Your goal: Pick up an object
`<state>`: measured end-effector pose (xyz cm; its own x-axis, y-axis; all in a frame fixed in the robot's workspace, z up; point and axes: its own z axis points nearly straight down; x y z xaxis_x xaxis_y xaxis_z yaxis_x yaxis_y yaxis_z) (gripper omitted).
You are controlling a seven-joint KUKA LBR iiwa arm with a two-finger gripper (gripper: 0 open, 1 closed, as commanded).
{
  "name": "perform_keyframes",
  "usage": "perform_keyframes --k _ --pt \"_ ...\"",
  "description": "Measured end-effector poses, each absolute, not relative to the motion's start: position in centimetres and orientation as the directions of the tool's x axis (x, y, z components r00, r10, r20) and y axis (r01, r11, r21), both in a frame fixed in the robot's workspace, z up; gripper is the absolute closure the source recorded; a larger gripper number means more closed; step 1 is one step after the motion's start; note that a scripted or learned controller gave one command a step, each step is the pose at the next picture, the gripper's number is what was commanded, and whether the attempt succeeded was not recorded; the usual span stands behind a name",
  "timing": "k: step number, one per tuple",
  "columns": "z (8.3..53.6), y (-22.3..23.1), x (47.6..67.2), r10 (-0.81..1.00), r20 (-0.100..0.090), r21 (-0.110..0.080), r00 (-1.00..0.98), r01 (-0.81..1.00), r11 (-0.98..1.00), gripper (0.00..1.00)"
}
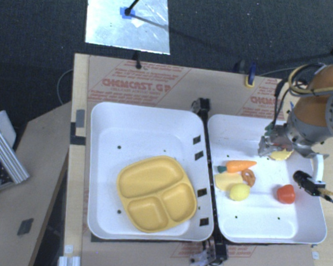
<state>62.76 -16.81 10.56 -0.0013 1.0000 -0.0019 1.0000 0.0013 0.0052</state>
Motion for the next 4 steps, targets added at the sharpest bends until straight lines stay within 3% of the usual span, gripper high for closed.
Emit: perform_keyframes --k 2,4 --pt "22.0 -17.5 62.5 1.0 -0.002 0.008 -0.004 1.0 0.004 1.0" --pt "24.1 -6.9 60.7 1.0 0.002 0.002 -0.01 1.0 0.01 1.0"
